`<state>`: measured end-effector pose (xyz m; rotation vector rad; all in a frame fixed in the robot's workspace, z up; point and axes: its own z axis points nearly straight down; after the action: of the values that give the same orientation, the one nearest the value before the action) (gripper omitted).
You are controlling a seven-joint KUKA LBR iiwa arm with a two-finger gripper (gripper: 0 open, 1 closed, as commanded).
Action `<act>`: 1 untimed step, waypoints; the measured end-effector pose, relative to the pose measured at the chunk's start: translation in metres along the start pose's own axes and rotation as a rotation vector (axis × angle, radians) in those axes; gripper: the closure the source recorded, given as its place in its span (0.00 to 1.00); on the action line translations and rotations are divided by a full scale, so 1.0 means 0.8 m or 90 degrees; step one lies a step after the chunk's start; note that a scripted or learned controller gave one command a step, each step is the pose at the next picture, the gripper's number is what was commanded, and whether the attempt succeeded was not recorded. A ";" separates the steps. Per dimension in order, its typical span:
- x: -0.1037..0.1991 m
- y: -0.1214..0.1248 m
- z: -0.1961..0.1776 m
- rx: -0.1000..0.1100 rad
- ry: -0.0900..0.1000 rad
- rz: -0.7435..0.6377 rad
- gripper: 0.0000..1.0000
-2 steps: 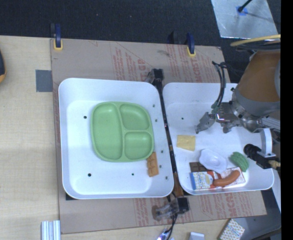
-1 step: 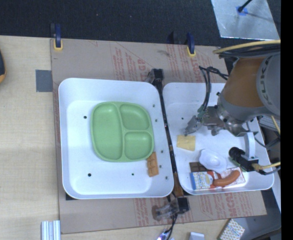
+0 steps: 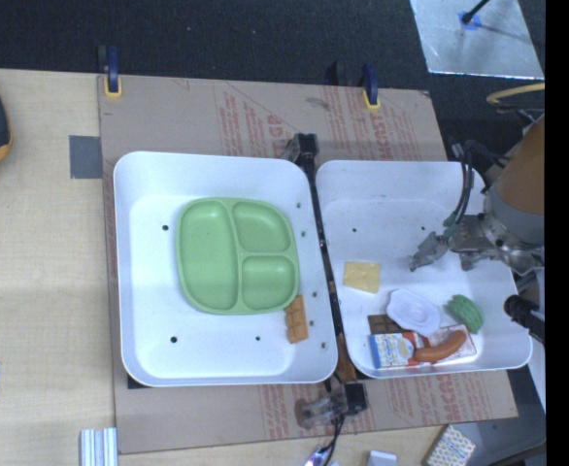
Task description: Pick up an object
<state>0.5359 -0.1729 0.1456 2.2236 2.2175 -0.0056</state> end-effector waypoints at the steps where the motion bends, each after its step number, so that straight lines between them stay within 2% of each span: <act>1: -0.031 0.083 -0.003 -0.004 0.000 -0.006 0.00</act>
<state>0.6024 -0.1975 0.1478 2.2104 2.2256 0.0012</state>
